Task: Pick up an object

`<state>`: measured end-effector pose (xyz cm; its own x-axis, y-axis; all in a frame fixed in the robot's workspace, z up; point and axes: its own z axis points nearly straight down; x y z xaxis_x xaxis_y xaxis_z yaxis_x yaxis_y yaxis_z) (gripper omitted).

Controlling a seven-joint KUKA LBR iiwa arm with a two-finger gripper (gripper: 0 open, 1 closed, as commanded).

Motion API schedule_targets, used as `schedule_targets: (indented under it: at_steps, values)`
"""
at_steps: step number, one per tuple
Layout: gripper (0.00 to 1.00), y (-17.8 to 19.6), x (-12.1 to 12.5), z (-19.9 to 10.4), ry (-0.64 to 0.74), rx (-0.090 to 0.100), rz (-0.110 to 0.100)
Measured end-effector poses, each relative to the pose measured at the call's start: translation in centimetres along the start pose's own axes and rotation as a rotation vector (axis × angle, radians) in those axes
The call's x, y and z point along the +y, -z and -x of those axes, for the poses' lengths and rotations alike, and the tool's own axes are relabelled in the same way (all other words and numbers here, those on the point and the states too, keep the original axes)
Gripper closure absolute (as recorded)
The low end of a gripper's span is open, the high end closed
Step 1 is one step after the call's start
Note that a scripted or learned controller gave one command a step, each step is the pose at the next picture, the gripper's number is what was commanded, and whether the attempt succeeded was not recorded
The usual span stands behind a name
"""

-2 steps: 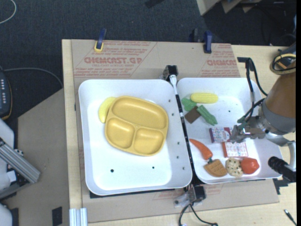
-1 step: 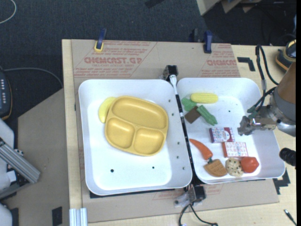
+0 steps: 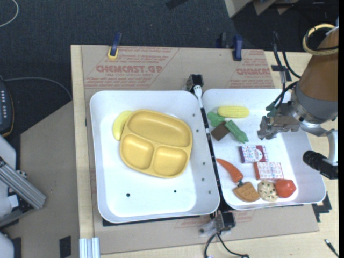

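The right bin (image 3: 301,144) holds small toy foods: a yellow corn cob (image 3: 233,111), a green piece (image 3: 235,130) beside a brown block (image 3: 219,133), two pink-and-white packets (image 3: 252,153) (image 3: 268,170), a red chili pepper (image 3: 230,169), a toast slice (image 3: 246,192), a cookie (image 3: 265,190) and a red tomato (image 3: 285,187). My gripper (image 3: 270,128) hangs over the upper right part of this bin, right of the corn and above the upper packet. Nothing shows between its fingers.
The left bin (image 3: 107,165) carries a yellow divided tray (image 3: 156,142) with a yellow object (image 3: 119,123) tucked under its left edge. Cables (image 3: 282,63) run above the right bin. Clamps sit on the board's far edge (image 3: 114,47) (image 3: 237,47).
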<state>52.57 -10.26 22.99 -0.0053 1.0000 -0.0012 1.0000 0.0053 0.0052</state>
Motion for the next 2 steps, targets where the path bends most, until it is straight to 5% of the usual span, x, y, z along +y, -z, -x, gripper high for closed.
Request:
schedule_targets:
  at_steps: [2]
  values:
    - [1.0,-0.3,8.7,-7.6,0.0,0.002,-0.001]
